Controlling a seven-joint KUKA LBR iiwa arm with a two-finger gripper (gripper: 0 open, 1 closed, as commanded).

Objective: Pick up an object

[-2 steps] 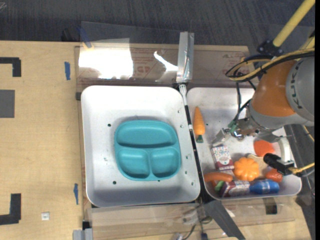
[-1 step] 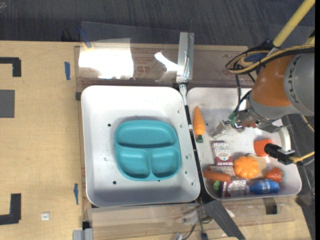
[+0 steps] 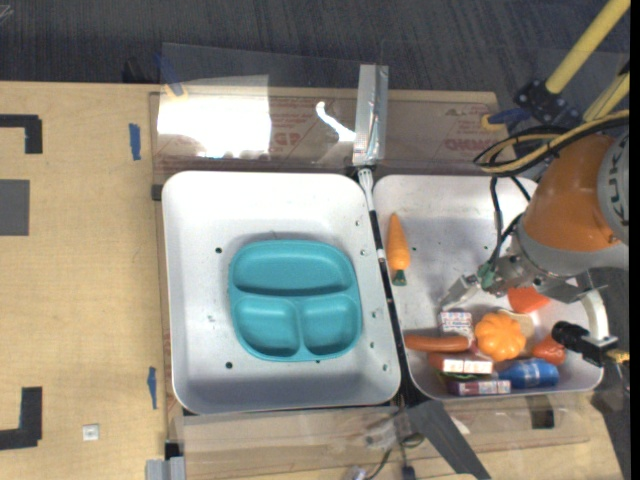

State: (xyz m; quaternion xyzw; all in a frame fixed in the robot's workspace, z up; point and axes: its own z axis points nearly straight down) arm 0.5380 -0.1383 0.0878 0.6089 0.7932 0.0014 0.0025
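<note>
- Nearest you, along the bottom rim of the right bin point(image 3: 430, 213), lie a small carton point(image 3: 478, 387) and a blue bottle point(image 3: 529, 373), side by side and long-ways left to right.
- Just above them sit a flat box point(image 3: 467, 366), a red sausage point(image 3: 437, 343) lying left to right, and an orange pumpkin point(image 3: 499, 334) in the middle of the heap, touching its neighbours.
- Above the sausage stands a small labelled pack point(image 3: 456, 320); a red piece point(image 3: 527, 299) shows partly under the wrist.
- The gripper point(image 3: 470, 286) hangs at the right of the frame, just above-left of the pumpkin; its fingers look spread, with nothing between them.
- Your likeliest target, I judge, is the pumpkin or the pack: both lie just below the tool, toward the bottom of the frame.
- The heap is crowded, so a finger may land on a neighbour.
- The carrot point(image 3: 398, 245) lies apart at upper left of the right bin, long axis up and down, close to the dividing wall.
- Further left, the left bin point(image 3: 190, 208) holds a teal tray point(image 3: 295, 298), well away from the tool.
</note>
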